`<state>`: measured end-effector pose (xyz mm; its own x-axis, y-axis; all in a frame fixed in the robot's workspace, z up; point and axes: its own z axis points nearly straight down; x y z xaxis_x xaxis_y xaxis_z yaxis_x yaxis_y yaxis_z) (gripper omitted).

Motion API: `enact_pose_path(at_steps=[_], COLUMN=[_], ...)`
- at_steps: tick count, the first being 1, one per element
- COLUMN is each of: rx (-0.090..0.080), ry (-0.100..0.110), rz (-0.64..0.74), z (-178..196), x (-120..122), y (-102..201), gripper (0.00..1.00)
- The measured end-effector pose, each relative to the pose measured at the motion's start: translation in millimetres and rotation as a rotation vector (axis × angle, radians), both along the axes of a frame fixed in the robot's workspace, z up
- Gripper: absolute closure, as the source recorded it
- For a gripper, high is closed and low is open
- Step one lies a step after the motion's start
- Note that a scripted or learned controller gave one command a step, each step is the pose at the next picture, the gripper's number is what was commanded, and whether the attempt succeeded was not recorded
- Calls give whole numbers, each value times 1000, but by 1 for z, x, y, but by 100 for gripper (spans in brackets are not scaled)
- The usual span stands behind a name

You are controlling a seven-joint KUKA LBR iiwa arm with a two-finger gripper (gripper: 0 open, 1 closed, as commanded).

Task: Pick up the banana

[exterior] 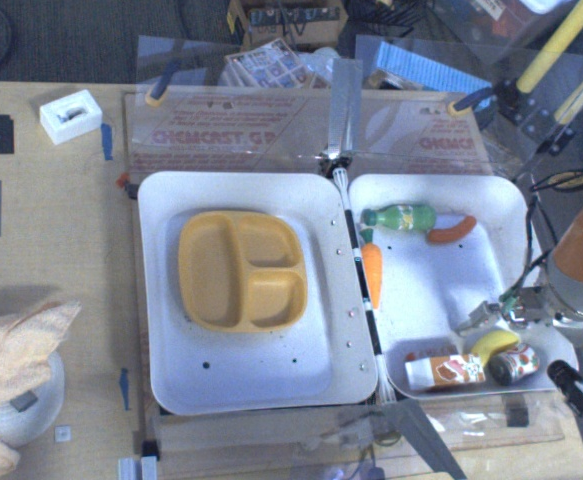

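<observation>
The banana is a short yellow piece lying at the front right of the right bin. It sits between an orange-and-white box and a dark can. My gripper hangs just above and behind the banana, coming in from the right under the arm's orange band. Nothing shows in its grasp. The arm's metal parts hide the banana's far edge.
A green bottle and a red sausage lie at the back of the right bin, and a carrot lies along its left wall. The left bin holds a yellow divided tray.
</observation>
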<state>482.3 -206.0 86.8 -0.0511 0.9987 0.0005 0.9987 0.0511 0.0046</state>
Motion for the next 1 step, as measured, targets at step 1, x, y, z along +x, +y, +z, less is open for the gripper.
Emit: enact_pose_path(at_steps=[1], rx=[14], ry=[2], rz=[90], z=[1], x=[2], y=[-9], gripper=[0])
